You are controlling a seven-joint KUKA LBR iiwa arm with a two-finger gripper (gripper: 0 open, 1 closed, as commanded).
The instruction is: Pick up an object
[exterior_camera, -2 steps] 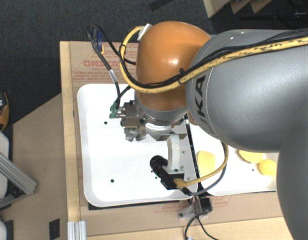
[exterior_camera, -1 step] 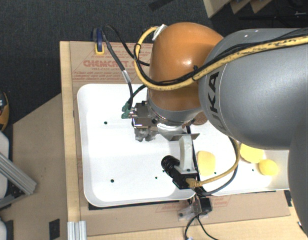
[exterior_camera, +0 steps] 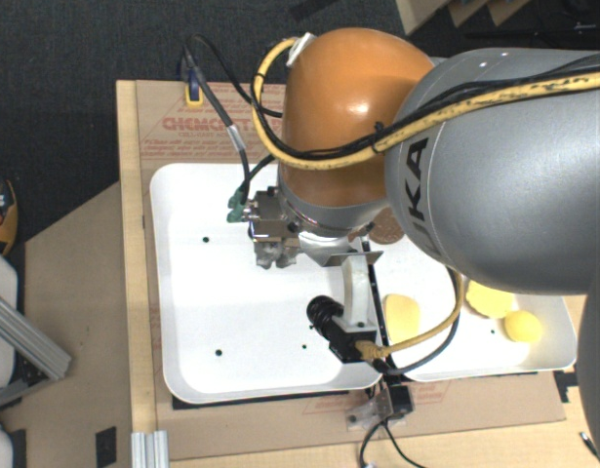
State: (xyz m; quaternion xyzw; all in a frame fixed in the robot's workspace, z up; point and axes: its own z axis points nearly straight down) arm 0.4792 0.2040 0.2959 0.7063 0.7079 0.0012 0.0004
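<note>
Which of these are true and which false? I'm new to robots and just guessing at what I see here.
1. The arm is grey with an orange band. True.
2. Yellow objects lie in the white bin. True: one lies near the middle, and two more sit at the view's right.
3. The bins rest on a green cloth. False: brown cardboard with red print lies under them.
4. A yellow cable loops around the orange band. True.
5. The left bin is packed with red blocks. False: its white floor shows only a few small dark dots.
</note>
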